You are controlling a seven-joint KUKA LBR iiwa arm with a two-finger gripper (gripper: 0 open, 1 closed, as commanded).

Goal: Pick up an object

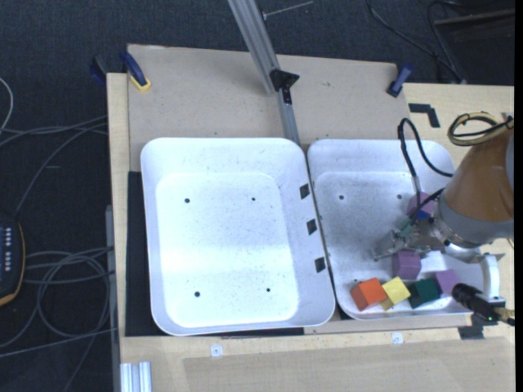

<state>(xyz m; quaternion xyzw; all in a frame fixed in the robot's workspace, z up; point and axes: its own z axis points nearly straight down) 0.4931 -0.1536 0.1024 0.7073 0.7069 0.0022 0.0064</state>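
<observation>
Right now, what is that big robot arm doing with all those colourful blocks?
The grey and orange robot arm is reaching into the right bin, trying to pick something up. Its gripper is low, right over a purple block. Nearby, along the bin's front edge, sit an orange block, a yellow block, a green block and another purple one. I can't tell whether it has grabbed anything.

The left bin (225, 243) offers a wide bare floor, open from every side. In the right bin (359, 211) the far half is bare too. Its near right corner is crowded: an orange block (369, 292), a yellow block (396, 290), a green block (425, 292) and two purple blocks (406, 264) sit close together, with the arm (482, 194) above them. A slanted metal bar (261, 47) crosses the bench behind the bins.
</observation>
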